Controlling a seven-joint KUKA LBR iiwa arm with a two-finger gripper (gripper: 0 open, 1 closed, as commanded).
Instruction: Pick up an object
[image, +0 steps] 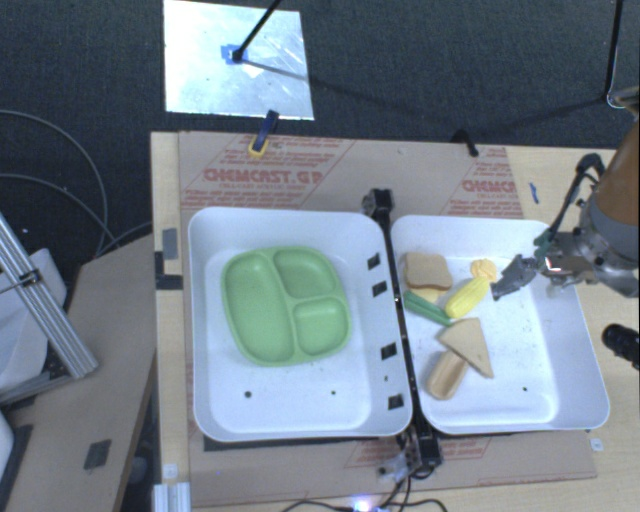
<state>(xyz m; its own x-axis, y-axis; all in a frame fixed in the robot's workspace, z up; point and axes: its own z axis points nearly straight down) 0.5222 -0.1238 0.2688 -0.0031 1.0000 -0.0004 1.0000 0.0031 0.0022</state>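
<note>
A yellow toy corn cob (467, 296) lies near the middle of the right white bin (560, 400), touching a green bean-like strip (427, 309) and close to a tan bread slice (428, 270). A tan wedge (468, 346) and a small bread roll (446, 375) sit below. The grey two-finger gripper (508, 280) hovers just right of the corn, holding nothing, its opening unclear. A green divided plate (286, 304) rests in the left white bin (215, 400)

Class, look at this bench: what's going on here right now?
A robot arm reaches in over the right bin, its gripper hovering just right of the toy corn. Bread-like pieces and other toy food lie loose there; nothing is lifted. The left bin holds a green divided plate.
</note>
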